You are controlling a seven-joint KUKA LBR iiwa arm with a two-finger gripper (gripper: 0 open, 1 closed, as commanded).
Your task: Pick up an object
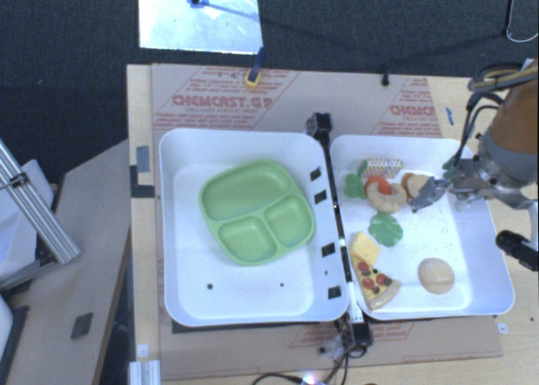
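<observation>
Hand [424, 195] hovers low over the right bin [484, 232], its grey tip just right of the bread slice [413, 183] and croissant [386, 196]; whether it is parted or closed cannot be told, and nothing shows gripped in it. Left of it cluster toy foods; a green leaf piece [386, 228], cheese wedge [365, 248], pizza slice [376, 281] and beige egg [436, 275] lie nearer. Bare floor runs along that bin's right wall. Across the divider, the left bin [181, 223] carries a green sectioned plate [255, 211], with bare floor around it.
</observation>
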